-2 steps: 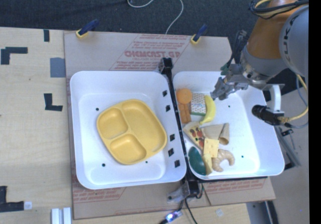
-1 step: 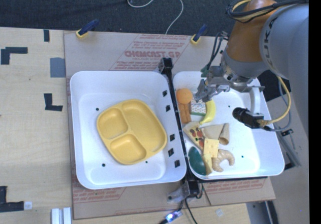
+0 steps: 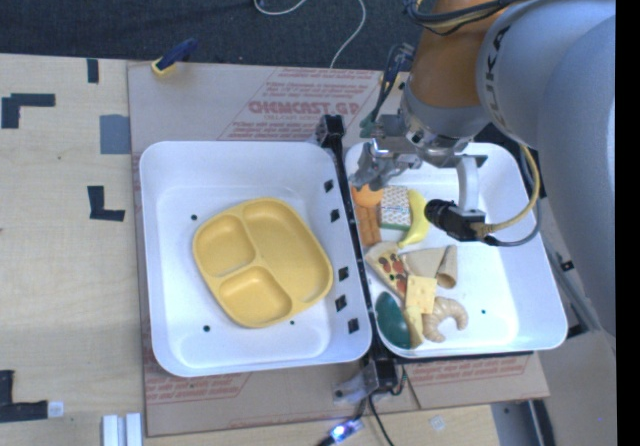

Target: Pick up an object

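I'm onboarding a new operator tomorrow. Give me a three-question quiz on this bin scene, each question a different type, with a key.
1. True or false: the yellow divided tray lies in the left bin.
2. Which bin does the pincer hang over? A) left bin B) right bin C) neither
3. Fill in: the pile of toy food sits against the right bin's ____ wall, as the camera sees it.

Key: 1 true; 2 B; 3 left
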`<state>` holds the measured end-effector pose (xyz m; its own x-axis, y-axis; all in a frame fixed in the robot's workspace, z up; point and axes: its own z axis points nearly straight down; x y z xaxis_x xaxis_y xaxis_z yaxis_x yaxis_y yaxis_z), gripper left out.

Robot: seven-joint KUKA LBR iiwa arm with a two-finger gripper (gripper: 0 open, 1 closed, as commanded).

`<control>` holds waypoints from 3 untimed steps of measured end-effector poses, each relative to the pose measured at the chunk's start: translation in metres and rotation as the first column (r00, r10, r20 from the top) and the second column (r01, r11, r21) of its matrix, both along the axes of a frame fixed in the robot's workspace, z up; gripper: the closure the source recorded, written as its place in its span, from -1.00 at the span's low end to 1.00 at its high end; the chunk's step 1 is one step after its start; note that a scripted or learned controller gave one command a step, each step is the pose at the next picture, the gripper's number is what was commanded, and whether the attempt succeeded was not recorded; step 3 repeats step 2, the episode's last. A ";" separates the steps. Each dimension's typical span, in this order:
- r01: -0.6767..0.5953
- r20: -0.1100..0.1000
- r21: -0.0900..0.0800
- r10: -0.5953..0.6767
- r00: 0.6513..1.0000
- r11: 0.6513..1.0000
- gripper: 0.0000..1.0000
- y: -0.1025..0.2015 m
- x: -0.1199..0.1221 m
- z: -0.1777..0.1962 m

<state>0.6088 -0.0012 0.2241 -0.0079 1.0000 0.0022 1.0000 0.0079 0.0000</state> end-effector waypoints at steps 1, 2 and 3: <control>0.001 -0.001 -0.001 -0.001 1.000 1.000 1.00 0.049 0.008 0.007; 0.007 -0.004 -0.004 -0.007 1.000 1.000 1.00 0.051 -0.004 -0.008; 0.007 -0.004 -0.004 -0.007 1.000 1.000 1.00 0.051 -0.004 -0.008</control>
